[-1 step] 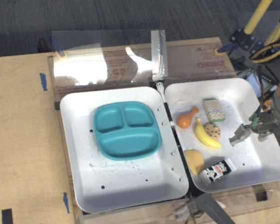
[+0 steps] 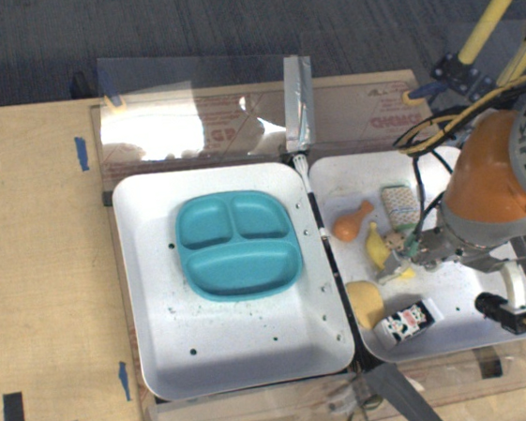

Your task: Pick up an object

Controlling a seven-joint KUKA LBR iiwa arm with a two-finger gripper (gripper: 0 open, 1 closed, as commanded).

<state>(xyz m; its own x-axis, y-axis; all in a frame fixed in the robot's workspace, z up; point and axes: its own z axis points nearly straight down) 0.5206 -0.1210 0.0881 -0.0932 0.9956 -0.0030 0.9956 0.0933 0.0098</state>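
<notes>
Gripper (image 2: 409, 252) down in right bin (image 2: 464, 319), banana (image 2: 378, 246) at nine o'clock; claw state unclear; nothing lifted yet.

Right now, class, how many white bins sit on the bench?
2: the left bin holds a teal divided tray; the right bin holds small items, with the gripper over it.

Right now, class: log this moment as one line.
arm: over right bin | gripper: beside yellow toy | left bin: teal tray
</notes>
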